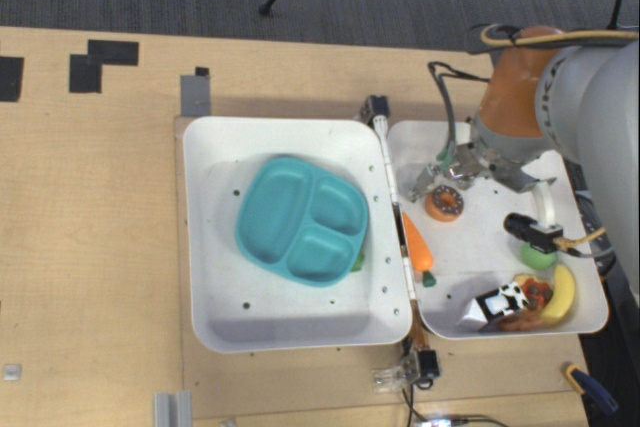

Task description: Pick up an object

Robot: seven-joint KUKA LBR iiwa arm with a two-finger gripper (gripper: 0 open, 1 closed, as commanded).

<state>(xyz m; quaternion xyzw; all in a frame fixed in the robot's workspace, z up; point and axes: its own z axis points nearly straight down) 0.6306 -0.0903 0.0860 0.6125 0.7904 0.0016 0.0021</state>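
Where donut (pixel 444 204) lies, gripper (pixel 440 177) overhead

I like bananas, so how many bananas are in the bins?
1. The banana lies in the right bin, in its near right corner beside other toys. More could hide beneath the arm or the teal plate.

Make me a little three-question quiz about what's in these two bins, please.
1. True or false: the teal tray lies in the left bin.
2. Which lies nearest the divider: A banana, B carrot, C donut?
3. Fill in: the gripper hovers just above the ____.

Key: 1 true; 2 B; 3 donut.
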